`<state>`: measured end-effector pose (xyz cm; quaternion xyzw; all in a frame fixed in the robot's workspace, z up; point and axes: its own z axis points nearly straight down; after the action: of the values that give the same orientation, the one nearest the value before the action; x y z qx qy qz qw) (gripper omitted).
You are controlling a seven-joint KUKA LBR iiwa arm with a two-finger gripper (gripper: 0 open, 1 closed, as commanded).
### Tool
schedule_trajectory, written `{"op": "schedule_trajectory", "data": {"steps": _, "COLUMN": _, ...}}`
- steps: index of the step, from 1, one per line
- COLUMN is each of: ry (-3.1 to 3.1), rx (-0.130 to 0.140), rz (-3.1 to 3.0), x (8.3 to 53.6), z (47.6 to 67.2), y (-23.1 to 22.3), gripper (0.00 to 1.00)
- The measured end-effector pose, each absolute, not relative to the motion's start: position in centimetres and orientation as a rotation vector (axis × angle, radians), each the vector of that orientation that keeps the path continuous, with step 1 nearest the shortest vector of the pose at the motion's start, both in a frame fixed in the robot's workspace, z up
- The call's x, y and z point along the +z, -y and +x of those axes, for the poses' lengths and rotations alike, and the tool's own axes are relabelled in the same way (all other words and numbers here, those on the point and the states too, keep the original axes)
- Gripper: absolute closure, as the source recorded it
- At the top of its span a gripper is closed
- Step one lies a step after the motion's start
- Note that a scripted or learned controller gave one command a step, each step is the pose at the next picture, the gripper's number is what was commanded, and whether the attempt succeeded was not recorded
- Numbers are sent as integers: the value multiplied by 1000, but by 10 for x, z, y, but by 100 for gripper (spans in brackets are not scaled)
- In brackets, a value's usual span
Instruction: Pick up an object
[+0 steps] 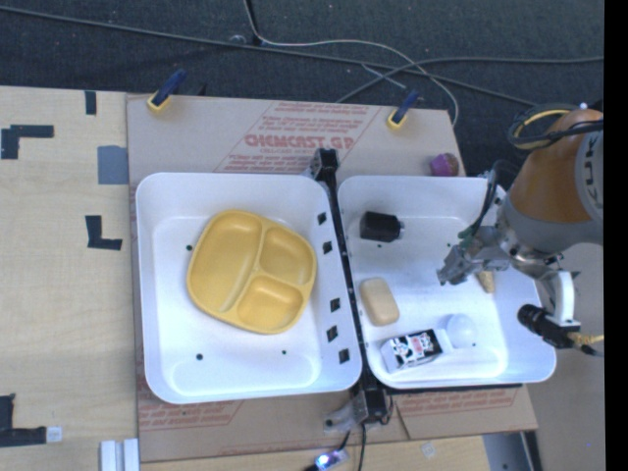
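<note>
In the right bin lie a small black block near the back, a tan oval soap-like piece by the left wall, and a white bottle with a black-and-white label at the front. My gripper hangs over the bin's right side, to the right of the black block and above the bottle's white cap end. I see nothing between its fingers, and their spread is too small to read. A yellow divided plate rests in the left bin.
A black divider with clips runs between the two bins. A small purple object sits on the cardboard behind the right bin. Yellow clamps hold the cardboard's back edge, and cables trail across the dark floor.
</note>
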<state>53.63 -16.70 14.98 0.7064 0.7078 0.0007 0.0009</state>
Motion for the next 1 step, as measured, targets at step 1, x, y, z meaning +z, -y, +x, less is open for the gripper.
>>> {"op": "schedule_trajectory", "data": {"steps": 1, "ry": -2219, "rx": 4, "rz": 2217, "x": 212, "z": 533, "y": 170, "gripper": 100}}
